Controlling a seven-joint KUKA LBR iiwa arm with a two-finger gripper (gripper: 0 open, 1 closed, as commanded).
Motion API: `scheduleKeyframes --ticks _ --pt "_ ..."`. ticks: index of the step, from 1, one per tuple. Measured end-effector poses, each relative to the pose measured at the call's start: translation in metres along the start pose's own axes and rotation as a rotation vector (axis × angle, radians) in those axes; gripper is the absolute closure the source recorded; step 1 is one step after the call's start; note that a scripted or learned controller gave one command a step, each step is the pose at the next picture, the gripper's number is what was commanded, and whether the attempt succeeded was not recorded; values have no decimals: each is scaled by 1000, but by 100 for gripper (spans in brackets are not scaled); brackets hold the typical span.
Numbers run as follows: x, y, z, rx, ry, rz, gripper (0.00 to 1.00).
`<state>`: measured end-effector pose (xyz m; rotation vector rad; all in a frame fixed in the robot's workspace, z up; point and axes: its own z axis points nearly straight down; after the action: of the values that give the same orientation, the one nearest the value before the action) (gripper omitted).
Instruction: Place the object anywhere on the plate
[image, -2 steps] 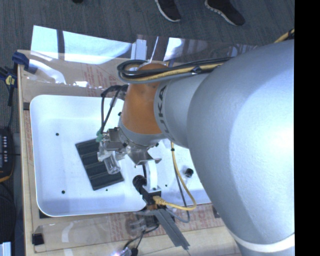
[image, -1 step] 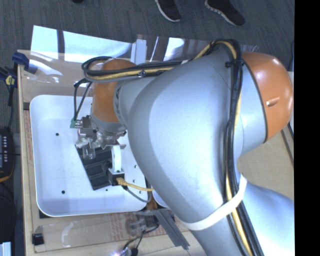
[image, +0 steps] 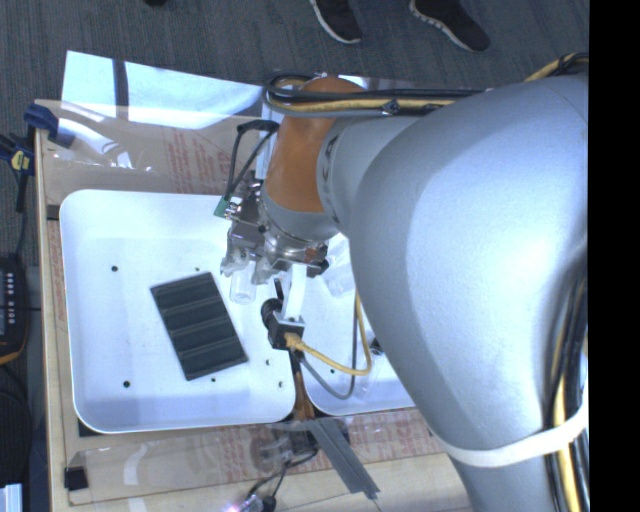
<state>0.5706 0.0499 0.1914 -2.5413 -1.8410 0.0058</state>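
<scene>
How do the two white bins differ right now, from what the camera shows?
The left bin shows nearly whole, while the right bin is mostly covered by the grey arm. The left bin holds a dark ribbed plate lying flat and askew; in the right bin's visible strip a yellow cable hangs. The gripper is over the left bin's right part, not the right bin. Both are shallow, white, with rounded corners.

Dark ridged slab (image: 198, 326) in left bin (image: 90, 300), claw (image: 243, 272) beside
</scene>
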Motion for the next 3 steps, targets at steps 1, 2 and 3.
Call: scheduleKeyframes --ticks 1,2,3 --pt "19 37 1 3 -1 592 100" --pt "6 54 1 6 -1 36 100" --pt "79 51 -39 1 -1 408 100"
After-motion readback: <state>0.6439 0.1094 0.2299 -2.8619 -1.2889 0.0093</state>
